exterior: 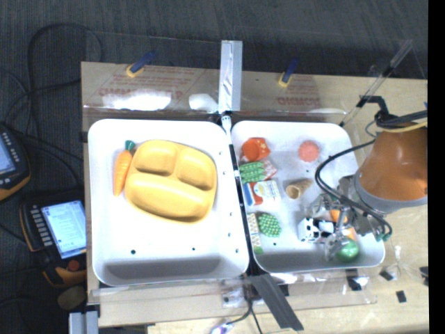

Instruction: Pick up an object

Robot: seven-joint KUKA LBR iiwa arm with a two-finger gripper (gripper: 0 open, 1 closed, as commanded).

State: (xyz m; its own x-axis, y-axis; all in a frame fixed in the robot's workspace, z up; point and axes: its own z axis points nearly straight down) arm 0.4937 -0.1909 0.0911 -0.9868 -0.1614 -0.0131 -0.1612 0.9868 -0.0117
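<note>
- Bench (174, 82) of pale wood carries two shallow white bins side by side, with a metal strip (231, 75) standing upright at twelve o'clock above the seam between them.
- Left bin (104, 256) holds a yellow divided tray (171, 179), tilted a little, in its upper half.
- Toy carrot (122, 169) lies just at nine o'clock of the yellow tray, touching its edge, green top pointing to twelve.
- Right bin (278, 132) is crowded with small toys.
- Along its left wall, from twelve o'clock down to six: a red-orange toy (255, 148), a green-striped packet (252, 170), a red-and-white carton (259, 191), and a green dotted piece (268, 224).
- Pink round disc (309, 149) sits at one o'clock of the carton, well apart from it.
- Tan cone-shaped piece (297, 188) lies just at three o'clock of the carton.
- Black-and-white toy (311, 229) stands at five o'clock of the cone, near the bin's front wall.
- Gripper (336, 229) hangs low over the bin's front right corner, just at three o'clock of the black-and-white toy; how wide it is parted, and whether it has anything, cannot be told among the cables.
- Green ball (348, 250) rests at five o'clock of the gripper, beside the front wall.
- Arm (400, 169), orange-banded, comes in from three o'clock, a black cable (327, 169) looping at its nine o'clock.
</note>
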